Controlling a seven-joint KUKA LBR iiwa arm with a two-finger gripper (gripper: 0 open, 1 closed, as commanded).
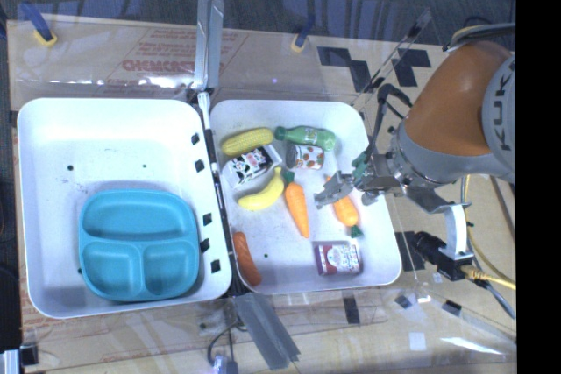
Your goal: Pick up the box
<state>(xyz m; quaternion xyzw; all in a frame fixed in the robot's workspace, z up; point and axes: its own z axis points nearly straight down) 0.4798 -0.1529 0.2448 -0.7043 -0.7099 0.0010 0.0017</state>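
The box (337, 258), dark red, is lying flat near the front right corner of the right bin (379, 276), apart from the other things. The claw (337, 188) is hovering above an orange carrot (347, 212) just behind the box, its fingers standing apart with nothing between them. A blue tray (138, 245) is sitting in the left bin (44, 127).

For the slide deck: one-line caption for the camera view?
Grey-and-orange arm's pincer hovers above an orange carrot in the right white bin, near the dark red box; blue divided tray sits left.
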